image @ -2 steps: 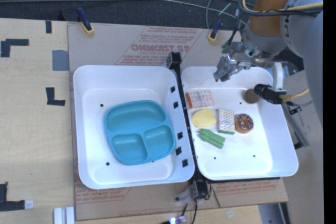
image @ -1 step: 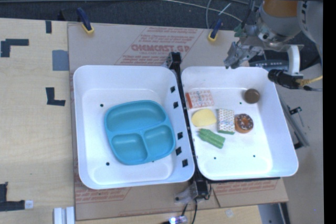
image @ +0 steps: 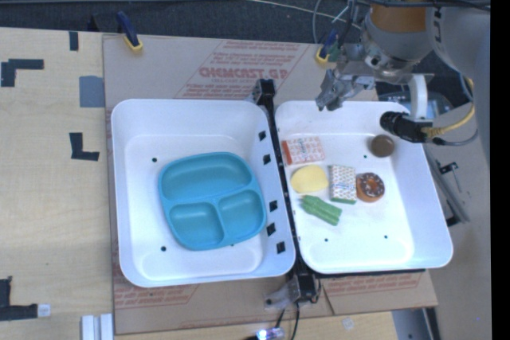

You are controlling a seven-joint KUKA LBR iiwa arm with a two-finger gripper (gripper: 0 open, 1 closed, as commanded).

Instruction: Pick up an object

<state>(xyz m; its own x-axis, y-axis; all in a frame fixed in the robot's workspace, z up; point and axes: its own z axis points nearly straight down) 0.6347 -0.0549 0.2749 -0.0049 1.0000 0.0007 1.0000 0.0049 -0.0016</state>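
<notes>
My gripper [image: 331,98] hangs over the far rim of the right bin [image: 414,243], its fingers close together with nothing seen between them. Below it in that bin lie a red-patterned packet [image: 303,149], a yellow round piece [image: 310,179], a green pod-like piece [image: 320,210], a small speckled box [image: 343,182], a red-brown doughnut [image: 370,186] and a brown disc [image: 382,146]. All these objects rest on the bin floor, apart from the gripper.
The left bin [image: 135,131] holds a blue divided plate [image: 212,200]. A black divider with clips [image: 274,171] runs between the bins. Cables and a yellow clamp [image: 322,55] lie behind the right bin on the cardboard sheet.
</notes>
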